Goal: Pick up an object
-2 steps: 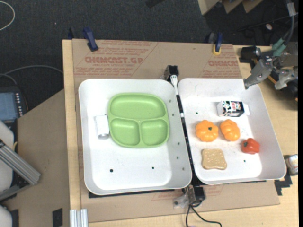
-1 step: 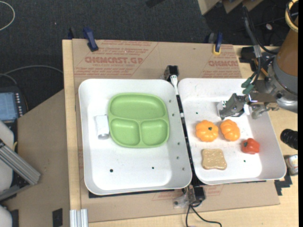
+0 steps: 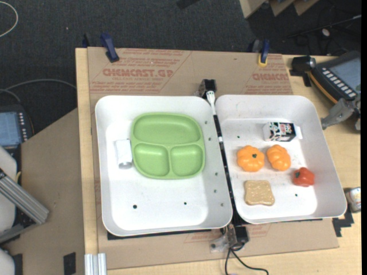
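The right bin [image 3: 321, 153] holds several small items. A black-and-white milk carton [image 3: 281, 131] lies near its back. Two orange pumpkins [image 3: 250, 158] [image 3: 278, 157] sit side by side in the middle. To their right lies a red pepper [image 3: 303, 177], and a slice of toast [image 3: 259, 192] lies flat towards the front. In the left bin [image 3: 160, 211] a green divided plate [image 3: 168, 145] rests with a small white cup [image 3: 123, 152] on its side just left of it.
Both bins sit on a cardboard sheet [image 3: 143, 70] held by a blue clamp [image 3: 109, 47] and a yellow clamp [image 3: 264, 54] at the back. A tablet-like device [image 3: 341, 79] lies off the bench at the right. Cables hang at the front [image 3: 235, 242].
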`<state>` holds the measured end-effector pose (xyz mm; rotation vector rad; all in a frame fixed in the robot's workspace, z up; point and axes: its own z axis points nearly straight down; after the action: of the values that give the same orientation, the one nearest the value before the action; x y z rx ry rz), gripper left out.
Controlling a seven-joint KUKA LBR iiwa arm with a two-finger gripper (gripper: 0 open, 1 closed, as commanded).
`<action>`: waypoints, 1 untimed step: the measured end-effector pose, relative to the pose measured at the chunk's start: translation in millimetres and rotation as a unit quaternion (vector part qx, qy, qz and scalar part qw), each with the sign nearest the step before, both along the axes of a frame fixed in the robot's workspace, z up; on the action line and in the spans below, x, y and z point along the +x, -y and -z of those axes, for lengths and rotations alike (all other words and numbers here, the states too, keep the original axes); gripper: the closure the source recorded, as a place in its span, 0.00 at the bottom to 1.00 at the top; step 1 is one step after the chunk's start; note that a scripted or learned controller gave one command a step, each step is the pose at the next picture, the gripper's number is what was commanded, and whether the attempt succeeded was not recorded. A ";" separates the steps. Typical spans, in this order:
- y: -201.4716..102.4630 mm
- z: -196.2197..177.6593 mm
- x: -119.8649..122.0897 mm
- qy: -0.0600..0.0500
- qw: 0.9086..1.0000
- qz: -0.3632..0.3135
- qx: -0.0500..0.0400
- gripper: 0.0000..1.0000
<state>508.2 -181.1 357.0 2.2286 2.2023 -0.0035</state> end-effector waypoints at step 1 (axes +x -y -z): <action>-75.0 -41.3 -23.8 0.002 1.000 -0.010 0.004 0.00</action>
<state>484.4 -106.1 398.3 2.2097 2.2259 0.0090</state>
